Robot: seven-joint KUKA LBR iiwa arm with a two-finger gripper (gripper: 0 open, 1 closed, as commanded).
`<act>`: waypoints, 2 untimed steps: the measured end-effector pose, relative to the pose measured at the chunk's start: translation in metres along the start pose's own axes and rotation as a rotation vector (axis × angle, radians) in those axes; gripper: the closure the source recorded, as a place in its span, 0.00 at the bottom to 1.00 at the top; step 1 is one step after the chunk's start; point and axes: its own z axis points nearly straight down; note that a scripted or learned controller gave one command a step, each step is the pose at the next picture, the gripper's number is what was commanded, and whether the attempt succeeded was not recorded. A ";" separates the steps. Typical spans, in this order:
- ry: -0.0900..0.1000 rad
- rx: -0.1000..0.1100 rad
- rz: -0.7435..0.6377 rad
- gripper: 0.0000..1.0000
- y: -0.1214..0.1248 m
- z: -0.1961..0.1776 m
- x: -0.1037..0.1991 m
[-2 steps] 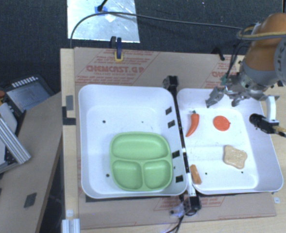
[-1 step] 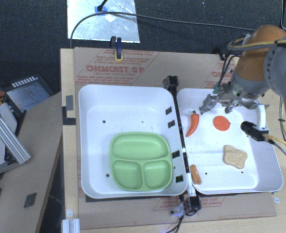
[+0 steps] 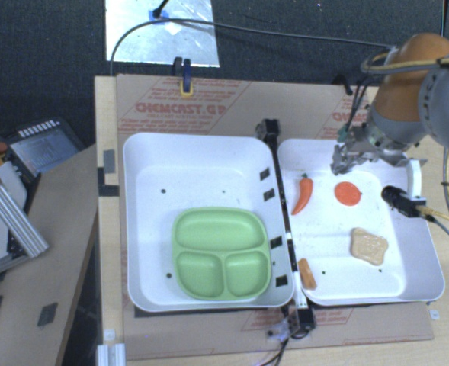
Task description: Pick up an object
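1. Well, the gripper [image 3: 347, 166] hangs over the far side of the right bin [image 3: 332, 244], just behind a flat red disc [image 3: 348, 194]. Whether it is set wide or narrow I cannot tell from here.
2. The disc looks the likeliest target. It lies on the bin floor just in front of the gripper, apart from everything else.
3. To do it well, I'd centre over the disc first, come straight down and go right to the floor. A thing so flat offers little edge to pinch, and closing too high would likely miss it.
4. An orange pepper [image 3: 304, 194] lies to the disc's left, near the wall between the bins, its tip toward the front. It is near the disc but not touching, so it should not interfere.
5. A beige bread piece [image 3: 369, 248] lies nearer the front, well apart from the disc. A small orange stub [image 3: 307, 274] sits against the dividing wall at the front corner.
6. The left bin [image 3: 155, 170] holds a green plate [image 3: 220, 252] with three compartments, out of the way.
7. The main hazard, to my eye, is the right bin's far wall close behind the gripper, which leaves little room to shift back.
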 end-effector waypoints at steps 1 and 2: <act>0.000 -0.002 0.002 1.00 0.009 -0.048 -0.005; 0.001 0.002 0.002 1.00 0.009 -0.057 -0.005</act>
